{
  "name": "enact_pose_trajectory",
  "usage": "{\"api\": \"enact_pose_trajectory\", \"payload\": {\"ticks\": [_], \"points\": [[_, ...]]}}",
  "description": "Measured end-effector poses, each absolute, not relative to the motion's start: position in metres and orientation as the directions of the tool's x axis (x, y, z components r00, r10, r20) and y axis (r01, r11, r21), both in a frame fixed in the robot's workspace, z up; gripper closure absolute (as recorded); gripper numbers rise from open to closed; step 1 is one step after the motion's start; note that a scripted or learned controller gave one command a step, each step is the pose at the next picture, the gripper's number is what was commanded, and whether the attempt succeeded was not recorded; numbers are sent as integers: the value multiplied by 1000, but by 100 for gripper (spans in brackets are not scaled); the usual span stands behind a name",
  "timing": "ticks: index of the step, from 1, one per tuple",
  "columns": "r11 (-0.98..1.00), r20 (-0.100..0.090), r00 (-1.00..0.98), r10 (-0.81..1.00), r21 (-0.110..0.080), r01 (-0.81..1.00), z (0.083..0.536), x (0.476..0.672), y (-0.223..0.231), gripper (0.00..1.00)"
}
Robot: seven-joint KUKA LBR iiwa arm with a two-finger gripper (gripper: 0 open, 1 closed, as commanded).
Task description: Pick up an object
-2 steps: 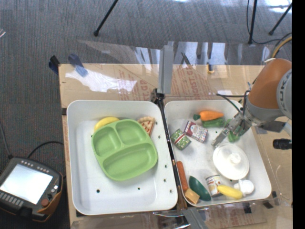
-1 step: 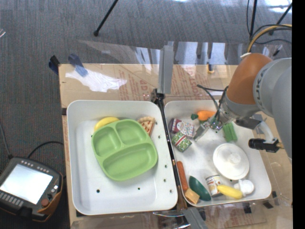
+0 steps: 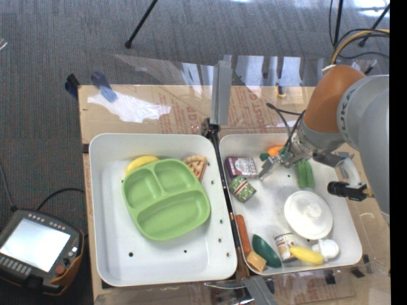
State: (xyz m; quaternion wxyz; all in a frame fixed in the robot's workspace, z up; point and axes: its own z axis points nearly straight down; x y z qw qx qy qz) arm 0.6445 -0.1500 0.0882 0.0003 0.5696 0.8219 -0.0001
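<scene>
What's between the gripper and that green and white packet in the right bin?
Nothing visible. The gripper hangs over bare bin floor just right of the green and white packet, with the maroon packet beside it, not between.

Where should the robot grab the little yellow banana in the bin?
Best across the banana's middle, coming straight down from above. It lies flat near the right bin's front edge, long and thin, so the short way fits between fingers. A white piece crowds its right end.
</scene>
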Motion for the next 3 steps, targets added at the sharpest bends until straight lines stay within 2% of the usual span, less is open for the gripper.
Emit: {"api": "enact_pose_trajectory", "payload": {"ticks": [1, 2, 3], "points": [[282, 1, -282, 959, -1, 959, 88, 644, -145, 0], [13, 1, -13, 1000, -5, 1000, 87, 644, -116, 0], [-100, -1, 100, 995, 1, 995, 125, 634, -187, 0]]}}
